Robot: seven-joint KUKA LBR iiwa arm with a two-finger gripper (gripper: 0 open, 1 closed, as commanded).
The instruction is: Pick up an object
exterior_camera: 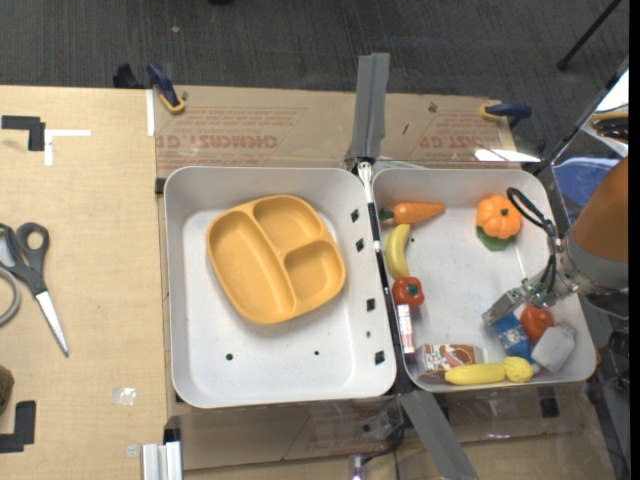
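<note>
The right bin (pixel 455 268) holds several toy foods. A carrot (pixel 417 210) and a banana (pixel 398 249) lie at its left, with a red tomato (pixel 407 291) below them. An orange pumpkin (pixel 498 218) sits at the back right. A yellow corn cob (pixel 487 372) and a brown packet (pixel 449 356) lie along the front wall. My gripper (pixel 512 310) is low in the front right corner, right over a cluster made of a red piece (pixel 536 321), a blue piece (pixel 516 341) and a grey piece (pixel 553 349). I see nothing lifted.
The left bin (pixel 190 298) carries a yellow divided plate (pixel 276 258). Scissors (pixel 38 283) lie on the wooden bench at the far left. Cardboard lies behind the bins, and a black cable (pixel 530 208) loops over the right bin's far corner.
</note>
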